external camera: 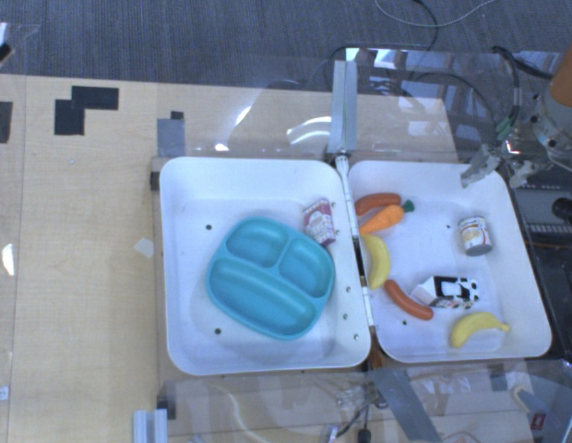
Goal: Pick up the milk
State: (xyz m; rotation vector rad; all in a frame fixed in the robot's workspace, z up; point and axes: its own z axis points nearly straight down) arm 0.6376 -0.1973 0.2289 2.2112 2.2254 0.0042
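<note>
The tool [484, 166] sits at the upper right, over the far right corner of the right bin [535, 335]. Two grey fingers slant down and left from the wrist, and one tip hangs just above the bin's rim. Whether they are spread or closed cannot be told from this slant, and nothing shows between them. The tool touches none of the items.

The milk [449, 291] lies on its side in the right bin, in the near half, a small white carton with black cow patches. Its print is too small to read. A sausage [408, 300] lies just left of it, its end touching or nearly touching the carton. A banana [478, 328] lies just in front of the milk, near the bin's front wall. The milk is well apart from the tool.

Farther back in the same bin a small can [474, 235] lies with a pale label, the writing unreadable. At the back left are a second sausage [376, 201] and a carrot [383, 218] side by side, and below them another banana [377, 261] along the divider.

The left bin [184, 340] holds a blue divided plate [270, 277] and, at its far right edge, a small red and white packet [319, 221] whose print cannot be made out. Both bins rest on the wooden counter [74, 275]
</note>
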